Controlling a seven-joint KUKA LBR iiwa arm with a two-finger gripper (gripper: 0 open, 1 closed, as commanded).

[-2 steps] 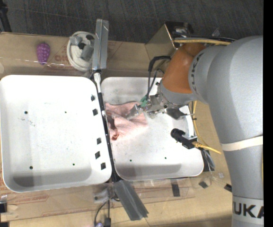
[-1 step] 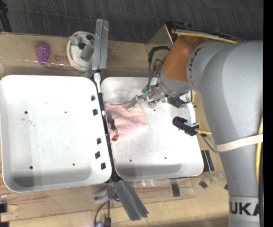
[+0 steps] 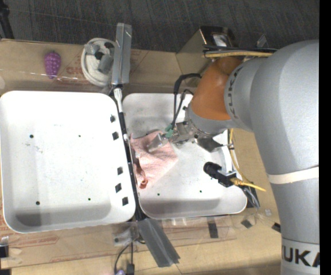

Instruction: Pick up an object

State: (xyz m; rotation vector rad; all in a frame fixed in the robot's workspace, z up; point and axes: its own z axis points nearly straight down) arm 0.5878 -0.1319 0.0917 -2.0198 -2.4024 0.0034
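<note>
looks like the grasp step: gripper at the cloth in the right bin, open or closed i cannot tell; next, clamp and lift

Bench: 2 bins side by side. L bin at view's left, R bin just beside it at right, w/ rail running front to back btw them.
In R bin: cloth, left half, against wall next to L bin.
Gripper at cloth's rear-right edge; arm over R bin's right side.
On bench behind L bin: small knobbly item at left; round coil to its right, just beside rail.
Behind R bin: box.
</note>
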